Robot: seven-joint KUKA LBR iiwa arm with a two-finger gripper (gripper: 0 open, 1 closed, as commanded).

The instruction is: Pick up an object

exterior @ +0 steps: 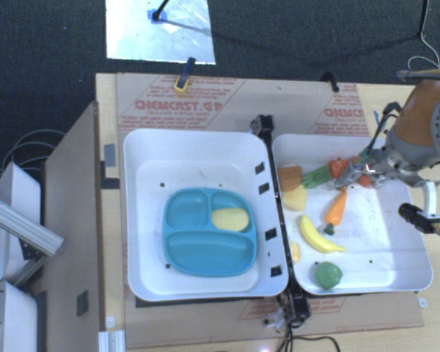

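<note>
In the left bin [143,196] a blue tray [205,249] holds a yellow piece [230,219] in its far right compartment. In the right bin [403,262] lie a banana [319,237], a green ball [327,274] near it and a carrot [336,209]. My gripper [357,171] hangs over the bin's far side by a red piece [338,167]; I cannot tell its state.

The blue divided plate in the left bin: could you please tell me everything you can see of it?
The blue divided plate is a rounded rectangle that looks like matte plastic, with three compartments: two small ones along the far side and a wide one near the camera. It lies flat, right way up, on the floor of the left bin, toward its near side. A pale yellow food piece rests in its far right compartment. The other compartments look bare.
</note>
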